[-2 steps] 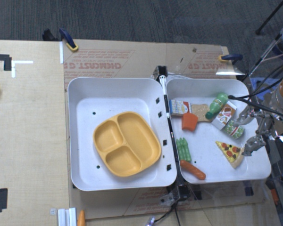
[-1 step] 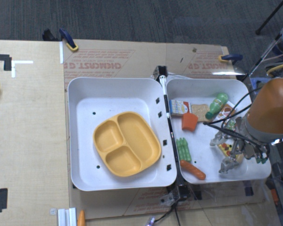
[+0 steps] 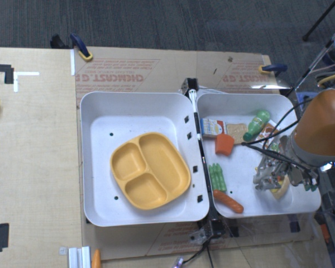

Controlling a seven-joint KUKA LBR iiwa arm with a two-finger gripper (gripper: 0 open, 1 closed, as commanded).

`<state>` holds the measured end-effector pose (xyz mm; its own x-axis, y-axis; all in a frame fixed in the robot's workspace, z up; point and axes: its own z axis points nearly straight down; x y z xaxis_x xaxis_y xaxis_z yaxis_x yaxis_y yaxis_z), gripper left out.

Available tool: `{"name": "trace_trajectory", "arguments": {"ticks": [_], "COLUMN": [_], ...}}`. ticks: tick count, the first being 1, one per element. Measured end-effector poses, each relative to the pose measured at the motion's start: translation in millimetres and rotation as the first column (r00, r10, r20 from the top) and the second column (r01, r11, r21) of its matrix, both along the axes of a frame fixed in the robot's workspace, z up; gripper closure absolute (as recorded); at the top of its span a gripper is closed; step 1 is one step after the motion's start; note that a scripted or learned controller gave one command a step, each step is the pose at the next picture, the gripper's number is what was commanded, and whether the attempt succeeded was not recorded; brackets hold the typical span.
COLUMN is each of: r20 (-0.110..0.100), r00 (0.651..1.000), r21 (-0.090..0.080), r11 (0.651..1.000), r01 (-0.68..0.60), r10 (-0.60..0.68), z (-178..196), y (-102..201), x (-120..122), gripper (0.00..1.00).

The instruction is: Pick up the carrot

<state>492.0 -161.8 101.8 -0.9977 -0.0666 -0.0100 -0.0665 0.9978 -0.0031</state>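
Hanging low over the right bin, the gripper shows nothing clearly between its tips; whether it is wide or narrow I cannot tell. The carrot lies apart, toward the bins' divider, just below 1 green bean bundle, probably the next approach target.

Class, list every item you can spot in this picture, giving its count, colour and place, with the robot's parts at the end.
Bins: two, white, side by side on the bench.
Divided plate: one, yellow, in the left bin.
Carrot: one, orange, front left of the right bin.
Green vegetable: one, just behind the carrot.
Orange-red block: one, right bin, left middle.
Small carton: one, white, blue and orange, back of the right bin.
Bottle: one, green, back of the right bin.
Clamps: two, blue and yellow, rear bench edge.
Arm: one, orange band, at right.
Claw: one, metallic, over the right bin.
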Motion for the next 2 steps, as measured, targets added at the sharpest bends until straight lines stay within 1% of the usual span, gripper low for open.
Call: {"name": "trace_trajectory", "arguments": {"ticks": [1,2], "r20": [0.000,-0.007], "r00": [1.000,0.966], "r21": [0.000,0.002], "r11": [1.000,0.966], "r01": [0.000,-0.259], "r10": [0.000,0.260], "z": [0.0,-9.5], "y": [0.0,1.5], "x": [0.0,-1.5], "gripper": [0.00,0.00]}}
